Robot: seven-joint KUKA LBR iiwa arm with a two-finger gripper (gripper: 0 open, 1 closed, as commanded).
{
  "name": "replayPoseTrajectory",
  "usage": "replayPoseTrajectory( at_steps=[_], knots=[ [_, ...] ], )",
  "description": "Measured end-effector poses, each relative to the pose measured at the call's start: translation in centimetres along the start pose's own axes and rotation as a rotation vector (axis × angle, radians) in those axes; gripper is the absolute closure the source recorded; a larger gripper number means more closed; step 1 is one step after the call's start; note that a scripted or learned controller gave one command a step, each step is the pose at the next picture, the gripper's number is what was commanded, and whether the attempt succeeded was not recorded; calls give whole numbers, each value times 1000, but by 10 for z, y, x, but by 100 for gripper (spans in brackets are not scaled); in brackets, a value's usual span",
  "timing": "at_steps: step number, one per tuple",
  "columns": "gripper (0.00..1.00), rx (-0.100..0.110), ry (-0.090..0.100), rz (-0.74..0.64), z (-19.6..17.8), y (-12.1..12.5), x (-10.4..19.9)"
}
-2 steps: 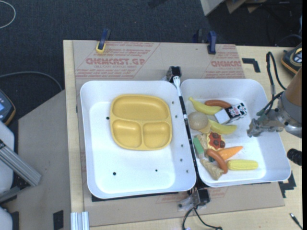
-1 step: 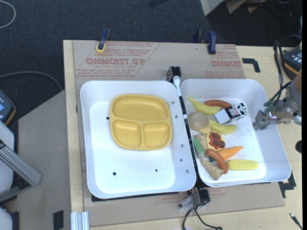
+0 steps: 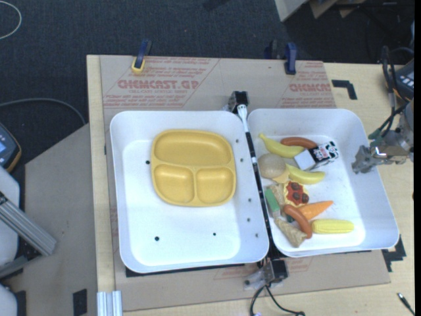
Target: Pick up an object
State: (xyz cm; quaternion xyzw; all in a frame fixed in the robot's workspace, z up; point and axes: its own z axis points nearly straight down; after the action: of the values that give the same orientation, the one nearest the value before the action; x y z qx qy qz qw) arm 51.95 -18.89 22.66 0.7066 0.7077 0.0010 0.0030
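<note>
The right bin (image 3: 368, 199) holds a heap of toy food along its left side. In it I see two yellow bananas (image 3: 279, 146) (image 3: 305, 175), a red sausage (image 3: 299, 141), an orange carrot (image 3: 316, 209), a yellow corn cob (image 3: 333, 226), a pizza slice (image 3: 294, 193), a beige round piece (image 3: 271, 166) and a small black-and-white toy (image 3: 325, 152). My gripper (image 3: 363, 160) reaches in from the right edge, over the bin's right rim. It is well apart from the food heap, and nothing shows held in it.
The left bin (image 3: 131, 196) holds a yellow divided plate (image 3: 193, 167). A black divider strip (image 3: 253, 176) runs between the bins. Clamps (image 3: 290, 57) stand at the board's far edge, with cables at the far right.
</note>
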Motion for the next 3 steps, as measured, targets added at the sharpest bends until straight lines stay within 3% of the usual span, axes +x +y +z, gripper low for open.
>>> replayPoseTrajectory(
  at_steps=[3],
  knots=[
    [100,1,3,-4,-6,79,143]
  ],
)
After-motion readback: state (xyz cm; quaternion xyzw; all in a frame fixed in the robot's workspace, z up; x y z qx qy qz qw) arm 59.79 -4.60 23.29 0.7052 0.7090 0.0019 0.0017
